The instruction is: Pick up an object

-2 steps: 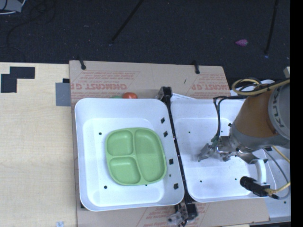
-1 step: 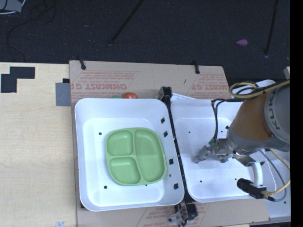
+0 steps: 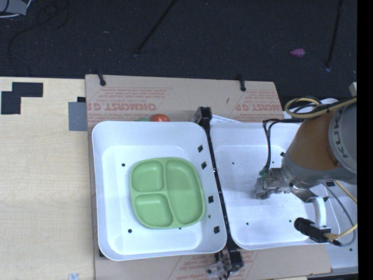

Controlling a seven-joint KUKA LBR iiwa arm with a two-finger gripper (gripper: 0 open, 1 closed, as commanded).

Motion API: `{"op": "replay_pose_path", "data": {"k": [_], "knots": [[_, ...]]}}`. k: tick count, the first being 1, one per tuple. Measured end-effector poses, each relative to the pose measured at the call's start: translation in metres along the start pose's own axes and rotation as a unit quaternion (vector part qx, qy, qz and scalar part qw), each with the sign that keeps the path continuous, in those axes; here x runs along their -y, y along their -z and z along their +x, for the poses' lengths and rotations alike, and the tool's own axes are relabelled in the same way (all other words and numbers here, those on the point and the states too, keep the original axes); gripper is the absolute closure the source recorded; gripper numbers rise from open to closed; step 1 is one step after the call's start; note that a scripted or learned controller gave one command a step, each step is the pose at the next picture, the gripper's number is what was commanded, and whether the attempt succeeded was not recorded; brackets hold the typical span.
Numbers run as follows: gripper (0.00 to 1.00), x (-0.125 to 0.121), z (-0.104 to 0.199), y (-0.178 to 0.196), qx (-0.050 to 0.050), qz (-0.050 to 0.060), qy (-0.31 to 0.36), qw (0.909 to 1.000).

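The tool [image 3: 263, 186], its state impossible to tell, sits low in the right bin [image 3: 245, 226], right of the green divided plate [image 3: 167, 192].

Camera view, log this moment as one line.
gripper low in right bin | green plate in left bin | nothing seen held

Even overhead light, bright white bins [image 3: 111, 156], dark background, slight softness.
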State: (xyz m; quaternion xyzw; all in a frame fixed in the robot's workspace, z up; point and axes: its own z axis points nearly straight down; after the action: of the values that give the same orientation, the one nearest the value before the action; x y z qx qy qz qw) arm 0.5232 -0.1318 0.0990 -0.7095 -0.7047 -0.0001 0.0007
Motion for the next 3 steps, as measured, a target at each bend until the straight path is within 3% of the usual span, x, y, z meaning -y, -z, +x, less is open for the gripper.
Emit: {"op": "replay_pose_path", "data": {"k": [1,3], "knots": [[1.0,0.0,-0.009,0.06,0.001,-0.001,0.0,1.0],[1.0,-0.009,-0.01,0.145,0.001,-0.001,0.004,1.0]]}}
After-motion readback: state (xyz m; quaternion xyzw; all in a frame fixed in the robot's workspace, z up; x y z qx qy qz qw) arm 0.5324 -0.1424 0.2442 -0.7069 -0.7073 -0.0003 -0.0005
